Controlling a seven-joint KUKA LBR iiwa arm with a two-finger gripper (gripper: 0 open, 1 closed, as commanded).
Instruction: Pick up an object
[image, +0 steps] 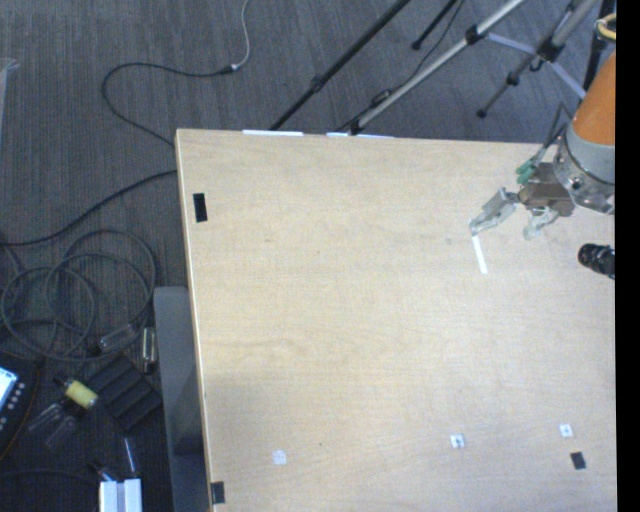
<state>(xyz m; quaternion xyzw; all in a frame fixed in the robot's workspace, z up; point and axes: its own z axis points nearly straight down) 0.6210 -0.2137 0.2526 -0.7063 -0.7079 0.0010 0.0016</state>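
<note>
White and thin, the stick (480, 255) lies flat on the wooden bench (350, 330), in the upper right of the frame. I think the jaws can slip over it or push it aside when they close, because it is so low and narrow. The jaws stand wide and empty, just up-right of the stick, which is not centred between them.

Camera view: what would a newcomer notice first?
A pale wooden bench takes up most of the frame. At its upper right the gripper hangs over the wood with its fingers spread and nothing between them. A small white stick lies on the bench just below it in the view. On the dark floor at left, cables lie in a tangle.
</note>
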